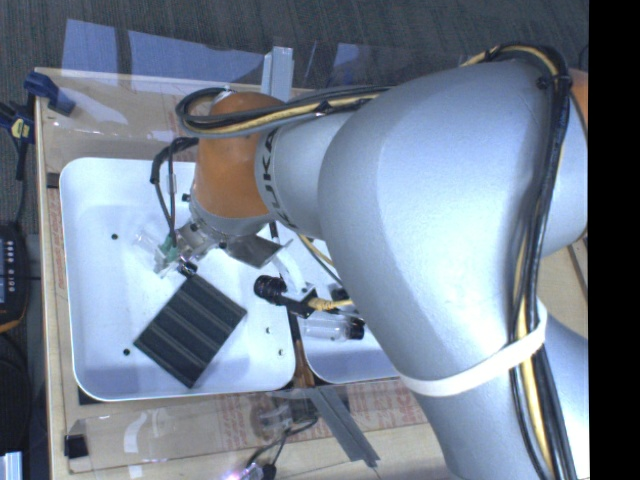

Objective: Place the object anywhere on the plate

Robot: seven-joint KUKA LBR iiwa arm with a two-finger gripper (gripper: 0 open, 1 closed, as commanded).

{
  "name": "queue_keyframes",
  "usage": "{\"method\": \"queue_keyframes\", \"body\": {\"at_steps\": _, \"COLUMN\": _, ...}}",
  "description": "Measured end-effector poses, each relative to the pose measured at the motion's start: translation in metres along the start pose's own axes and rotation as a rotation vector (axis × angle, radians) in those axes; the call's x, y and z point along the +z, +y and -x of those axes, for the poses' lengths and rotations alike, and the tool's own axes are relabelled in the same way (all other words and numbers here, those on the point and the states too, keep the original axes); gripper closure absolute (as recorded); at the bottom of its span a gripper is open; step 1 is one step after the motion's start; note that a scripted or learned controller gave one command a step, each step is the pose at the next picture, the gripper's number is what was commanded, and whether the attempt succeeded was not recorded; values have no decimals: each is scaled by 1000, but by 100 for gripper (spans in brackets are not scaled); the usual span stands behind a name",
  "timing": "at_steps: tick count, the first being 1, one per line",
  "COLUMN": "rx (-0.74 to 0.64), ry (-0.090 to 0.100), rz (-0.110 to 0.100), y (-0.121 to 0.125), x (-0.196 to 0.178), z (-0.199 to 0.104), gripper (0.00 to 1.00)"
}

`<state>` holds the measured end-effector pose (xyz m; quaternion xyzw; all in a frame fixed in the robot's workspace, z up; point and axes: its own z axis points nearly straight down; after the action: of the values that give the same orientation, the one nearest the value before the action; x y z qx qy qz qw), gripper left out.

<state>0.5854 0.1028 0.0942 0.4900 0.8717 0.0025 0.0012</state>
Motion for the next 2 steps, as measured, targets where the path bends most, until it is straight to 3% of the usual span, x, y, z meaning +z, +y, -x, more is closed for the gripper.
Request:
{"method": "queue_keyframes", "body": {"at_steps": 1, "rx": 291, "ry": 0, "rz": -8, "y": 79, "x": 3, "z": -37, "gripper": 100}}
{"method": "queue_keyframes", "body": {"at_steps": 2, "rx": 107, "ry": 0, "rz": -7, "y": 34, "x": -105, "z": -22, "gripper": 100}}
